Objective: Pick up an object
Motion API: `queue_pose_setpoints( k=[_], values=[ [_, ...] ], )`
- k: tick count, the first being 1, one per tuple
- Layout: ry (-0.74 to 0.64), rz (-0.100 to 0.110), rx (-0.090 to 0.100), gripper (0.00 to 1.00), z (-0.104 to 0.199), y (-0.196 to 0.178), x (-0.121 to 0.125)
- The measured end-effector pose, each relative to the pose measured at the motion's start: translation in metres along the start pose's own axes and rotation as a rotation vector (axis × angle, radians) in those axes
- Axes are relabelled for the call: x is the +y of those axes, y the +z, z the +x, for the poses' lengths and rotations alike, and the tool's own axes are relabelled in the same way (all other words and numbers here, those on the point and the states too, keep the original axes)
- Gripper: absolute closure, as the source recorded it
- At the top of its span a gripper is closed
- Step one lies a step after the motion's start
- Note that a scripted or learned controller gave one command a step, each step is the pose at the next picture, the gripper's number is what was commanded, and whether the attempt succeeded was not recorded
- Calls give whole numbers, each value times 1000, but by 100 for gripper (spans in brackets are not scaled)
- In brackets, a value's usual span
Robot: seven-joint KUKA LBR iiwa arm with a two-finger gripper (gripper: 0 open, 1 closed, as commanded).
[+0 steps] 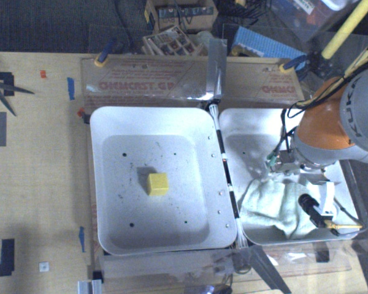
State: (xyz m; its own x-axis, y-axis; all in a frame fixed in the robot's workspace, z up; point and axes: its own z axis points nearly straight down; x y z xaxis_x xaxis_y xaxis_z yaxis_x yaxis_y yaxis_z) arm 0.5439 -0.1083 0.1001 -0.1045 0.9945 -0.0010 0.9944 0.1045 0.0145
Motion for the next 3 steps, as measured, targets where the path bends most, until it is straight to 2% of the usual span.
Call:
queue_pose_setpoints(
  k=[1, 2, 3],
  values=[
    [276, 12, -3, 100, -44, -20, -19],
    [545, 15, -4, 100, -31, -42, 81],
    [985, 15, -7, 100, -12, -8, 102]
  ],
)
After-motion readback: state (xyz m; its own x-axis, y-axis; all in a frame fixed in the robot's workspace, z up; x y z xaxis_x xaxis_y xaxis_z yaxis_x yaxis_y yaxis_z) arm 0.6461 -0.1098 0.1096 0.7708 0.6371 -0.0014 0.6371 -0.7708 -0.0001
